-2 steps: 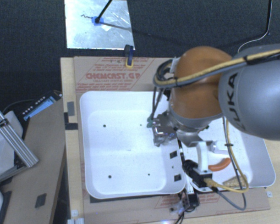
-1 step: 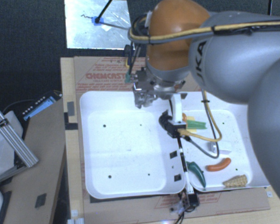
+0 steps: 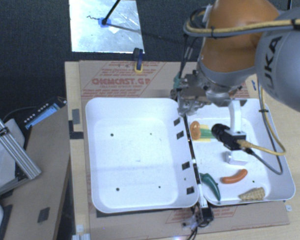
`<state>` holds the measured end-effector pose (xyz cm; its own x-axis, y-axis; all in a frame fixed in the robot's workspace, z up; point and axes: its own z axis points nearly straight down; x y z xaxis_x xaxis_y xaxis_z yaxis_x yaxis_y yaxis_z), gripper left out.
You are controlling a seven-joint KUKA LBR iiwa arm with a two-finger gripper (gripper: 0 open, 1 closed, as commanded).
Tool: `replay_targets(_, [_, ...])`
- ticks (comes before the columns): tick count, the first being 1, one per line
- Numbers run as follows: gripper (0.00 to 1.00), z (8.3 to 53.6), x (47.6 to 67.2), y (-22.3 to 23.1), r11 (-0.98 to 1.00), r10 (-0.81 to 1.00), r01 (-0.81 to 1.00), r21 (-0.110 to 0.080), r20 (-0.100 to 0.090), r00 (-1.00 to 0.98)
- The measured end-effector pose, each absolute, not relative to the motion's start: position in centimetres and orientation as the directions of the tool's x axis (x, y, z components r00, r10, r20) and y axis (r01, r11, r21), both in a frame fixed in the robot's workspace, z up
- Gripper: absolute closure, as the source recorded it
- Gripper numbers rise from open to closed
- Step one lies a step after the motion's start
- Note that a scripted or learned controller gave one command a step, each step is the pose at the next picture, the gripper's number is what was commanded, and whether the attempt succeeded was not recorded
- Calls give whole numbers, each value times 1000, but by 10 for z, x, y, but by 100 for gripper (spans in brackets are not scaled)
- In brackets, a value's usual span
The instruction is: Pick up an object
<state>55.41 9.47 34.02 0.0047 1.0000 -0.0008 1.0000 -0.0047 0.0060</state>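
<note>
Overhead, the gripper [image 3: 190, 107] hung above the right bin [image 3: 276, 162], near its far-left corner, poised for descent; finger state could not be told. A toy hot dog [image 3: 233, 176] lay near-right, untouched.

My arm [image 3: 280, 63] comes in from the right and fills the upper right of the camera view, grey along its length, with the orange band [image 3: 235, 30] bulging just above my wrist. A yellow cable [image 3: 245, 26] loops across that band and another trails down my right side. My wrist tips downward, and my gripper [image 3: 189, 108] hangs below it, pointing down. Its tips are too dark and crowded to read.
</note>
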Motion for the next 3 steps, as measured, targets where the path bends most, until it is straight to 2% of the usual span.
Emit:
replay_targets(1, [100,418,508,170,12,1000,1000,9,6,-12])
replay_targets(2, [100,544,486,126,-1,1000,1000,17,6,1])
replay_targets(3, [100,534,581,83,-4,1000,1000,3,-2,4])
